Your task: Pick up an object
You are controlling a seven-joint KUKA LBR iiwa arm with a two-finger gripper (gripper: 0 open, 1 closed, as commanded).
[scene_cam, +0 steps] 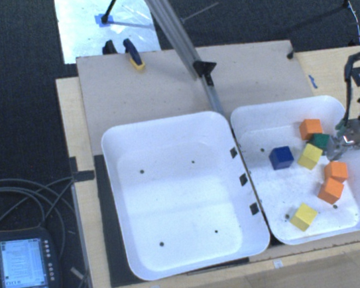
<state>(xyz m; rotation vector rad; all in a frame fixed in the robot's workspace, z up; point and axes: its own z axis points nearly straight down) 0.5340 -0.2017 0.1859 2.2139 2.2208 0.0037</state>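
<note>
Gripper [341, 138] low over the right bin [257, 118], coming in from its right rim, and whether it is released or clenched cannot be told from this angle. Its tip sits right at the green block [321, 141], which peeks out between the orange block [310, 128] above it and the yellow block [310, 155] just below-left. Taking that green block as the mark: the blue cube [280, 157] lies to its left, well apart; two more orange blocks [335, 171] [331, 190] sit below it, touching each other; a second yellow block [305, 216] lies further down toward the near rim. The green block lies just left of the tip, practically touching, so my read is that it is the likeliest target. Crowding looks like the risk: neighbours press close on both sides. Left bin [120, 149] holds nothing to pick.
</note>
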